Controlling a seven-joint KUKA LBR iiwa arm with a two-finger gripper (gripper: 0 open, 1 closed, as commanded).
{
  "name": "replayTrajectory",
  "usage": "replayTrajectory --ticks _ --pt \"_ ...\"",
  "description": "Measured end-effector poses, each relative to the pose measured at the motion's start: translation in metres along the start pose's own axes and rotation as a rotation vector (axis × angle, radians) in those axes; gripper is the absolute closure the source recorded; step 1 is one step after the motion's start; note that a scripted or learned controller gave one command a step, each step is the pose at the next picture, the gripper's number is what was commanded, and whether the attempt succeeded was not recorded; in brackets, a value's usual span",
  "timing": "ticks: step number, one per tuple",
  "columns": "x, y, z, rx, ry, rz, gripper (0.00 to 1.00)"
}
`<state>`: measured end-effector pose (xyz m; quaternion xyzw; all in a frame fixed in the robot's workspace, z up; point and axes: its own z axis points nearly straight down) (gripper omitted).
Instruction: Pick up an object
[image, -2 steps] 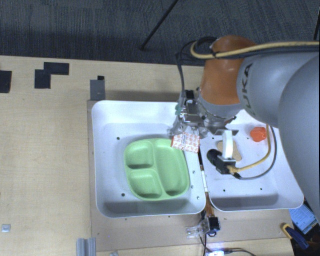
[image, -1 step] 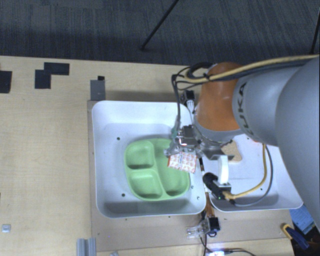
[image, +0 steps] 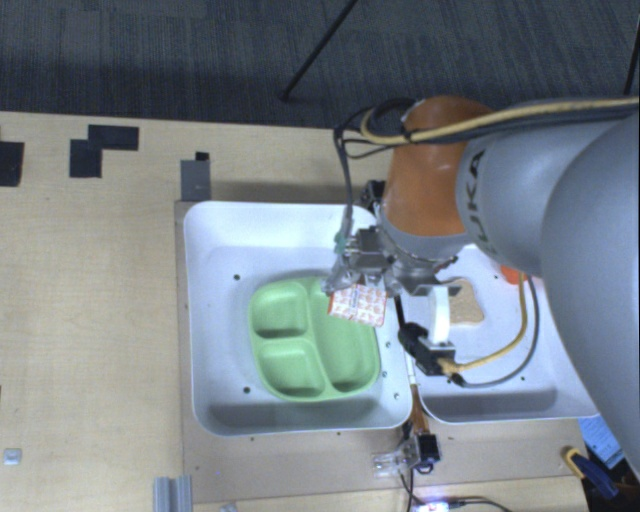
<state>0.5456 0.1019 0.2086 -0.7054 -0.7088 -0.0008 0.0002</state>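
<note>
We are watching the gripper (image: 362, 283) hanging over the left bin (image: 215, 300), just above a small red-and-white patterned packet (image: 359, 305). The packet is sitting right at the fingertips and looks pinched between them, probably raised so it clears the green divided tray (image: 300, 345) lying beneath it. A tan object (image: 467, 305) is lying in the right bin (image: 500, 405), partly hidden by the arm reaching in from the right.
</note>
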Motion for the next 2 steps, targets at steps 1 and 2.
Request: replayTrajectory --ticks 1,2 --pt "0.049 0.026 0.008 0.000 0.000 -0.001 1.00" --pt "0.035 -0.038 -0.066 -0.001 0.000 0.000 1.00"
